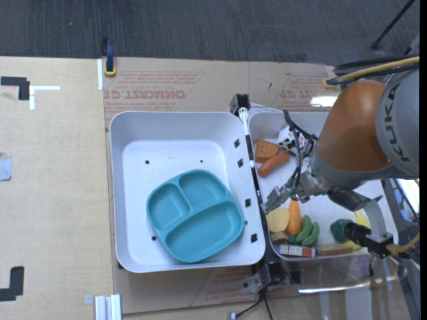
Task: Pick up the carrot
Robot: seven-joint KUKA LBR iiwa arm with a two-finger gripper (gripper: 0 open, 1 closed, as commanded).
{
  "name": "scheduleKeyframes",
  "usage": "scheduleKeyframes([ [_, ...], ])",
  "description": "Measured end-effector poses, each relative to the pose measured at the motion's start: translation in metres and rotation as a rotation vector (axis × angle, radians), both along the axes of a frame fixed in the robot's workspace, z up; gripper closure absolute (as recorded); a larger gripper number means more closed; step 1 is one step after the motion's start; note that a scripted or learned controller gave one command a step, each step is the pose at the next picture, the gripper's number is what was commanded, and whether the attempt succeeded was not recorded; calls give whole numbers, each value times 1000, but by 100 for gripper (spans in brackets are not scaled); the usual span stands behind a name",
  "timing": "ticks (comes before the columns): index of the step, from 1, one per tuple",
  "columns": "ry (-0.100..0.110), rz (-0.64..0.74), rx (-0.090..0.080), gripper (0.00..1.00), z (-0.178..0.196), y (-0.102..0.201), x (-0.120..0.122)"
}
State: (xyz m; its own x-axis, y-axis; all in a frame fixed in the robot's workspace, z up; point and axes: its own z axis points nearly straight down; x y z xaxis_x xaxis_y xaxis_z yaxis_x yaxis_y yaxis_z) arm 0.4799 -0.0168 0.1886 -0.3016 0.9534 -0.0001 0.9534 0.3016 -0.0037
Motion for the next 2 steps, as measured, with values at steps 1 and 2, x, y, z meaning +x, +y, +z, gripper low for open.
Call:
scheduleKeyframes([
  [1, -2, -46, -2, 0, 0, -66, 20],
  [2, 0, -187, 1, 0, -100, -87, 16],
])
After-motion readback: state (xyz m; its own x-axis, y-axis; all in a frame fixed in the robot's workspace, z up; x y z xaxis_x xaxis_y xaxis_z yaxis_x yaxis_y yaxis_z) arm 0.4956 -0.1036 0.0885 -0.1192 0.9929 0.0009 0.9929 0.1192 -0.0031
